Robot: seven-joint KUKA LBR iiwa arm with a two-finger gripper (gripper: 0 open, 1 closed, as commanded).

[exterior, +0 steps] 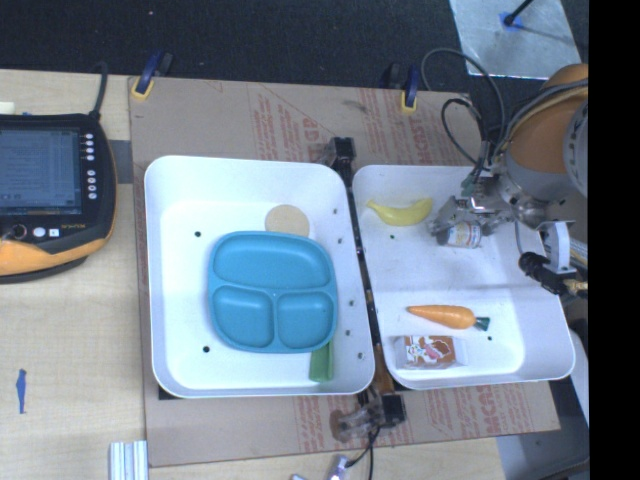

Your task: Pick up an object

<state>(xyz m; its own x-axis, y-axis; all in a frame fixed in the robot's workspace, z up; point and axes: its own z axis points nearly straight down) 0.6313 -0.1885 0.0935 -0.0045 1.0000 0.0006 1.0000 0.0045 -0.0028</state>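
Observation:
In the right bin lie a yellow banana at the back left, an orange carrot with a green stub near the front, and a small red-and-white packet at the front left. My gripper hangs low over the back of this bin, just right of the banana's tip and apart from the carrot. Its underside is blurred and small.
The left bin holds a blue divided plate, a tan round disc behind it and a green piece at its front right. A tablet-like pendant lies to the left. Cables loop behind the right bin.

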